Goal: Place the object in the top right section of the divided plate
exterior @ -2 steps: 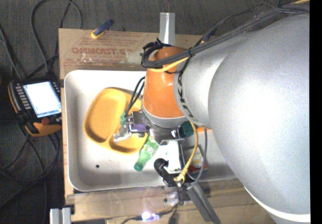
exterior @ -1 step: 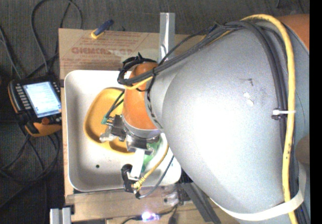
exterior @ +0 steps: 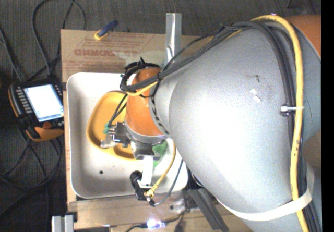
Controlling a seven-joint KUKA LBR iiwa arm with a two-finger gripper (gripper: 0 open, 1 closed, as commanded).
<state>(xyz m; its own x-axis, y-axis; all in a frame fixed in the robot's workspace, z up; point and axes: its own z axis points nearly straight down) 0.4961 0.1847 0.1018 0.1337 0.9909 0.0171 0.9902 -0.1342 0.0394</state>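
The divided plate (exterior: 99, 116) is yellow and lies in the left part of the white bin (exterior: 78, 137), its left rim curving close to the bin's left wall. Only the plate's left side and a slice of its lower edge can be seen; the arm's orange wrist band (exterior: 143, 108) and the grey wrist hardware below it cover the rest, so the sections cannot be told apart. A bit of green (exterior: 160, 148) peeks out just under the wrist, right of the plate's lower edge; what it is cannot be told. The gripper (exterior: 136, 145) hangs low over the plate's right part, and whether its jaws are wide, narrow or holding anything cannot be told, since the wrist hides them.

Black cables (exterior: 133, 77) loop over the orange band, and a yellow cable (exterior: 295, 100) runs along the big grey arm body (exterior: 235, 121), which covers the whole right half of the view.

Under the bin lies a brown cardboard sheet (exterior: 115, 51) printed with faded red lettering that seems to read "CHEMGLASS". A small blue and yellow object (exterior: 105, 29) rests at its upper left edge. A handheld pendant (exterior: 39, 103) with a lit screen sits on the dark floor left of the bin.

Open room in the bin lies along its lower left, where the white floor is bare save one dark speck (exterior: 100, 172).
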